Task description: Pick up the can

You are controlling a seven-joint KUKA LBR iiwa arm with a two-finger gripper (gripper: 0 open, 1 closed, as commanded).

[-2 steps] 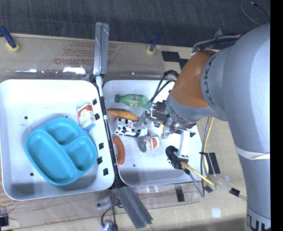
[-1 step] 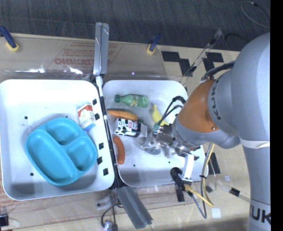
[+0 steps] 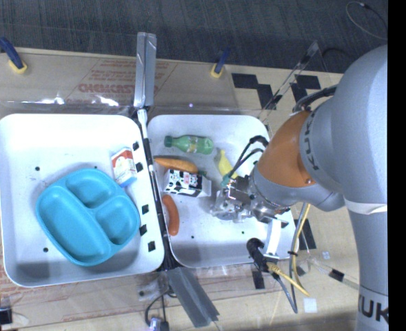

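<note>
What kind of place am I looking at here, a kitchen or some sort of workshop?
Probably a robot test bench in a lab, not a kitchen: a grey arm reaches over two white bins holding small food-like items, with blue clamps on the bench edge.

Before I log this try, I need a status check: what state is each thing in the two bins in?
Blue tray: flat in the left bin, compartments bare.
Small carton: tilted against the tray's edge.
Green bottle: on its side.
Black-and-white box: lying flat.
Gripper: low in the right bin.
</note>
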